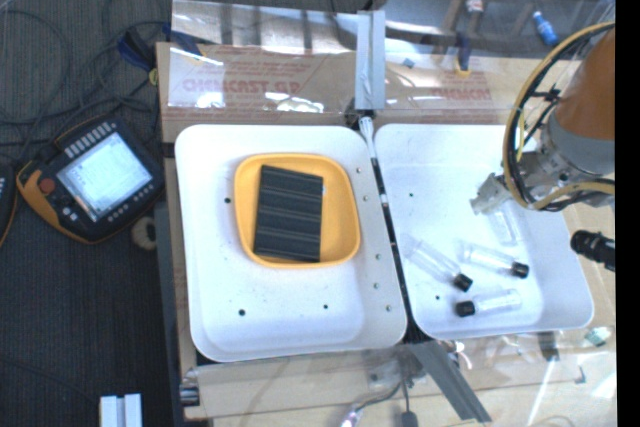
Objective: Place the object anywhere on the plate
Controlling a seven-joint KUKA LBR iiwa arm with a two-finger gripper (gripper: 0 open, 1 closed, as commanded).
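A yellow square plate (345, 215) lies in the left white bin (210, 245). A dark grey ribbed block (289, 213) rests flat on the plate's middle, apart from the arm. My gripper (498, 207) hangs over the right bin (430, 165), near its right side, just above the clear tubes. Nothing shows in it. The grey arm with its orange band (600, 85) comes in from the right edge.
Three clear tubes with black caps lie in the right bin's near half: one (436, 263), a second (494, 261) and a third (490, 303). Cables (530, 120) loop around the wrist. A cardboard wall (260, 85) backs the bins. A teach pendant (95, 180) sits on the floor at left.
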